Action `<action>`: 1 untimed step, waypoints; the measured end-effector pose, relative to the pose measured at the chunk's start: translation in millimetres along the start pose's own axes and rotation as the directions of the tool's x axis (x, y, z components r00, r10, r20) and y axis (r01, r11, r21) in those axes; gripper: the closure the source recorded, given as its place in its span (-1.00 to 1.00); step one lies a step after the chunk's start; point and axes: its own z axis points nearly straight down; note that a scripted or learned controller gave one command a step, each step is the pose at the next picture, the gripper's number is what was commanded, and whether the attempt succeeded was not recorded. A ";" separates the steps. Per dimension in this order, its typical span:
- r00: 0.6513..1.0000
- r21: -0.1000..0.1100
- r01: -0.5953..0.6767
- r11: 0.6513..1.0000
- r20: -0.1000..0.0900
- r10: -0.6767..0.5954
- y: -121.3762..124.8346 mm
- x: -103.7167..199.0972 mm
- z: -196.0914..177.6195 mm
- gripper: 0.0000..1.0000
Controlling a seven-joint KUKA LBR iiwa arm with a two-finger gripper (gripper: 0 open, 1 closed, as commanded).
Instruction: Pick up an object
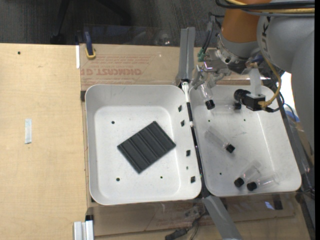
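Observation:
My gripper (204, 82) hangs over the far left corner of the right bin (280, 149). Directly under it a clear vial with a black cap (208, 100) slants downward; whether it is gripped or lying on the bin floor cannot be made out. Another clear vial with a black cap (223, 142) lies in the middle of the right bin. Two more capped vials (250, 178) lie near that bin's front right corner. A dark grey ribbed pad (146, 146) lies flat and turned at an angle in the middle of the left bin (100, 109).
A raised divider (191, 129) with small black clips separates the two bins. Cardboard (130, 66) lies behind the left bin, and a wooden bench top (40, 134) spreads to the left. The grey arm (295, 29) stands over the right bin's far right side.

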 end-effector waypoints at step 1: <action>0.998 0.001 -0.058 0.998 0.000 0.058 4.3 38.2 4.8 1.00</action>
